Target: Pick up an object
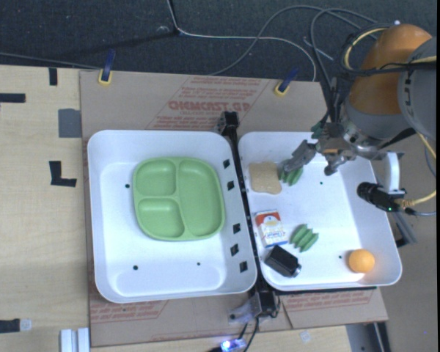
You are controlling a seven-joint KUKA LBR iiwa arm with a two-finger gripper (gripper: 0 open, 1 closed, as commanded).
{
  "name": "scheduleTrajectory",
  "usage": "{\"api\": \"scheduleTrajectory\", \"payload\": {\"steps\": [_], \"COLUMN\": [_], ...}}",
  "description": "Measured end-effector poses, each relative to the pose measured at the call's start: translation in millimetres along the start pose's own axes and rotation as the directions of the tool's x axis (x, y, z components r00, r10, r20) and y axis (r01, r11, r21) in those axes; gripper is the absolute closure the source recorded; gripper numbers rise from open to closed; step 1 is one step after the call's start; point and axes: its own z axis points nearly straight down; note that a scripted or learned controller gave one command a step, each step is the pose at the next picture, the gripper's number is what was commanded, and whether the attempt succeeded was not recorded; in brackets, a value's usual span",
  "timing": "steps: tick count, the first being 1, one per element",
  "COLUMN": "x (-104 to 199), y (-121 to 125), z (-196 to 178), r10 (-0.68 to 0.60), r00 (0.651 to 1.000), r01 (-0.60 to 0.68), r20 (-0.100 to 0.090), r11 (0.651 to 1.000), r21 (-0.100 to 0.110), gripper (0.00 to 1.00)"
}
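Note:
The right bin [367, 218] holds several objects. A tan bread-like piece [265, 177] lies at its upper left, and a small green pod [291, 173] lies just right of it. Lower down are a red and white packet [270, 228], a second green pod [303, 237], a black block [282, 261] and an orange ball [361, 261]. My gripper [314, 166] hangs open over the bin's upper part. Its left finger [301, 156] ends right at the upper green pod, and its right finger [334, 163] stands apart over bare bin floor. Nothing sits between them.
A green divided plate [180, 198] lies in the left bin [110, 218]. A black divider with clips [238, 196] runs between the bins. The arm's orange band [389, 64] and cables hang over the bench's upper right. A black fitting [374, 193] sticks out by the right bin's right rim.

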Motion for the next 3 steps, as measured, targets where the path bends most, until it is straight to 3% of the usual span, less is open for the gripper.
{"api": "scheduleTrajectory", "payload": {"steps": [1, 3], "x": [0, -5], "y": [3, -11], "z": [-8, 114], "r10": [-0.003, -0.002], "r00": [1.000, 1.000], "r01": [0.003, 0.002], "r20": [0.002, 0.002], "r11": [1.000, 1.000], "r21": [-0.014, -0.007], "gripper": [0.00, 0.00]}}
